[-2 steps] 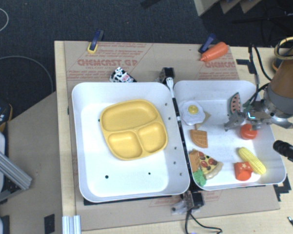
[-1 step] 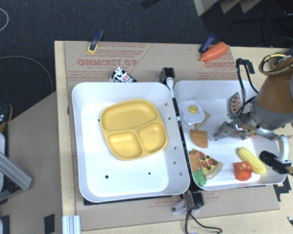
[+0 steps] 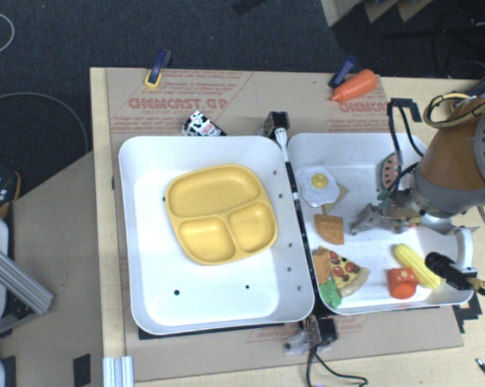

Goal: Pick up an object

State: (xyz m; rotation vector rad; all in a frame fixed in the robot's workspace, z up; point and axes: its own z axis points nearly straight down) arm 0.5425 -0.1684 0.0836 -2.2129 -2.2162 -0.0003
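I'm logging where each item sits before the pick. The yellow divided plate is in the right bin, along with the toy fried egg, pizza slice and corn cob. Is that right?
Not quite. The camera view shows the yellow divided plate in the left bin, by itself. The toy fried egg, pizza slice and corn cob are indeed in the right bin.

A yellow divided plate [image 3: 220, 213] lies in a white bin [image 3: 145, 240]; the corn [image 3: 416, 265] is yellow, the tomato [image 3: 402, 283] red.

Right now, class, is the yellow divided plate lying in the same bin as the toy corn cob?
No: the yellow plate lies in the left bin, while the corn cob lies in the right bin.
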